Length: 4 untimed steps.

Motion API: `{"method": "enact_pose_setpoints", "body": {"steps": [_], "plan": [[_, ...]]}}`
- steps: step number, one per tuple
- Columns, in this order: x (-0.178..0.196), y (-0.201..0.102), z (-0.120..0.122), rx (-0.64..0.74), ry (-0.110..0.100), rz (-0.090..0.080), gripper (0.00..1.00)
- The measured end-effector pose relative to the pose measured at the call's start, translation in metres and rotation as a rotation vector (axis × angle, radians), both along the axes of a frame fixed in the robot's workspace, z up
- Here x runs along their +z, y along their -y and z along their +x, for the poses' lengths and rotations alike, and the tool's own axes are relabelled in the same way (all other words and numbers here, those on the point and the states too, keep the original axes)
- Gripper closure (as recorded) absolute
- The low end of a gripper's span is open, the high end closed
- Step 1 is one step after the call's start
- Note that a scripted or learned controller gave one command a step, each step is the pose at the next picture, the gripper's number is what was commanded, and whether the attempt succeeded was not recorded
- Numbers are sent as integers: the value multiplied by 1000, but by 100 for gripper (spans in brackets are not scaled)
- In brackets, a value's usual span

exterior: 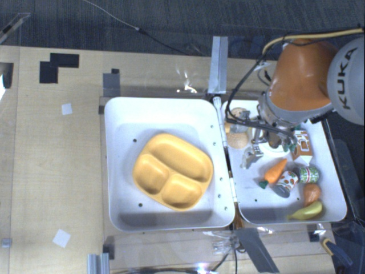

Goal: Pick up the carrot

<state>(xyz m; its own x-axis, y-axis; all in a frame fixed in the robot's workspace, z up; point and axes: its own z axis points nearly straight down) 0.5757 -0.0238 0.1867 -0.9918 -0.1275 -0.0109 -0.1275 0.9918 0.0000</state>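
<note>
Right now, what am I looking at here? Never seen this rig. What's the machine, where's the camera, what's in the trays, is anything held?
It is one grey KUKA arm with an orange band, reaching in from the right. The single camera is fixed above the bench and looks down at a slant.

Two shallow white bins sit side by side. The left bin holds a yellow divided plate. The right bin holds toy groceries: a carrot, a small can, a banana and a few other small items.

The gripper hangs over the right bin, just left of the carrot. Nothing shows between its fingers, so the carrot is not yet picked up.
</note>
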Motion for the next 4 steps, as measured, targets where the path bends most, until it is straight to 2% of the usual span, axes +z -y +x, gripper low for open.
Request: {"method": "enact_pose_setpoints", "body": {"steps": [1, 2, 3, 4], "plan": [[-1, 19, -78, -233, -4, 1, 0], [-1, 23, -37, -618, -2, 5, 0], [-97, 72, -10, -658, 6, 6, 0], [-84, 70, -8, -653, 11, 9, 100]]}}
